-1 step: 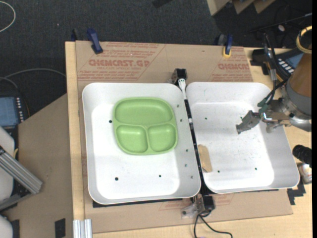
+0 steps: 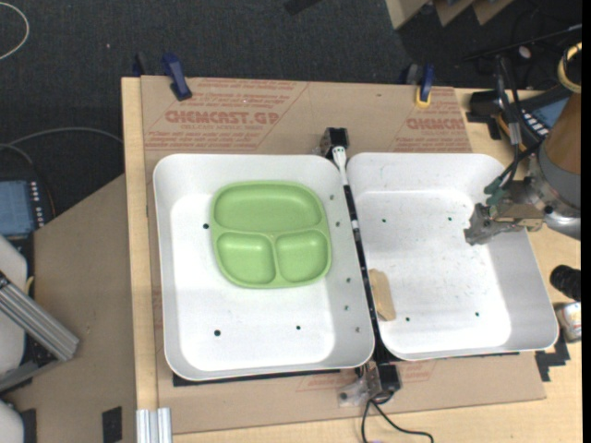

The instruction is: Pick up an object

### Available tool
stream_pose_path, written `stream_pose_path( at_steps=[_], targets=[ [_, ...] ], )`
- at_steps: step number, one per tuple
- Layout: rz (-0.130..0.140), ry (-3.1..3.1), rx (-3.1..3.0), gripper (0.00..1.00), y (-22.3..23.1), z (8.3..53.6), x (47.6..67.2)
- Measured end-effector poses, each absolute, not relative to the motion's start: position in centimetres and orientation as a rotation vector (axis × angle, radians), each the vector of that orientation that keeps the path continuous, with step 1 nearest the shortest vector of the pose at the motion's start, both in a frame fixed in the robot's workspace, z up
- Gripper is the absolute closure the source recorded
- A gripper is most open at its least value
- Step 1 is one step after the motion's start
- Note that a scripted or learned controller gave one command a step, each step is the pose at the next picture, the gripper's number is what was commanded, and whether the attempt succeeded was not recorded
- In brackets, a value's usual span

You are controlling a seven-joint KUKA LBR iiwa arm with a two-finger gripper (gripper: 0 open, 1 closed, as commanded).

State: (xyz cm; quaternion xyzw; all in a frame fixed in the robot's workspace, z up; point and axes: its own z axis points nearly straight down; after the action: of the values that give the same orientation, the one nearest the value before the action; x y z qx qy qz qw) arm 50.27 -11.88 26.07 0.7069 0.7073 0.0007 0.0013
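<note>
A light green divided plate [image 2: 271, 233] lies in the left white bin [image 2: 185, 330], toward its upper middle. It has one long compartment at the back and two smaller ones in front. My gripper [image 2: 480, 227] hangs over the right bin [image 2: 517, 321], near its right side, well away from the plate. Nothing shows between it and the bin floor below.
A small tan strip [image 2: 382, 295] lies on the rim between the two bins, at the right bin's left edge. Blue and yellow clamps [image 2: 175, 75] hold the cardboard base at the back. Cables and hardware crowd the far right.
</note>
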Motion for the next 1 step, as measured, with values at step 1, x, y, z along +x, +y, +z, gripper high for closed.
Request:
stream_pose_path(
  at_steps=[1],
  targets=[
    [0.011, 2.233, 2.206, 1.0, -0.92, 31.71, 47.96]
  ],
)
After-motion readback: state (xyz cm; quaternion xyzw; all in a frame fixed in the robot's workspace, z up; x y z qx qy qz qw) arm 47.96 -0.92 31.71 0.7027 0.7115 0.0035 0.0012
